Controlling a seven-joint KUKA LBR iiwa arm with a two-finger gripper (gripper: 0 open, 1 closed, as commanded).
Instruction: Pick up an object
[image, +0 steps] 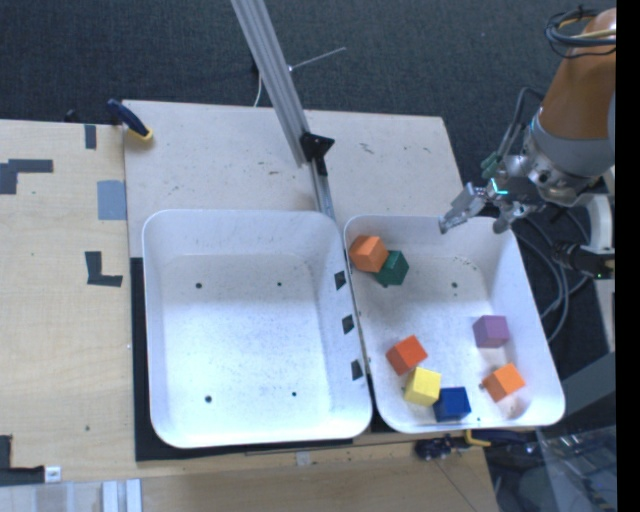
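We see the gripper (462, 215) at the far edge of the right bin (535, 330), hanging over its back rim near the right corner. Its fingers are small and blurred from this height, so we cannot tell how far apart they stand, and we see nothing between them. The grey arm (575, 100) with its orange band reaches in from the right, above the table (230, 150).

All the blocks we can make out lie in the right bin. Nearest the gripper, toward the bin's back left corner, an orange block (367, 253) and a dark green block (393, 268) sit touching each other, well apart from the gripper. At the front of the bin we find a red-orange block (406, 353), and just in front of it a yellow block (423, 386) touching a blue block (452, 403). Along the right wall lie a purple block (490, 330) and, nearer the front, another orange block (504, 381).

The left bin (160, 330) stands beside the right one, their rims meeting in the middle. A slanted metal bar (275, 75) crosses the table behind the bins and ends near where they meet. A small blue and yellow tool (130, 119) lies at the table's far left corner.
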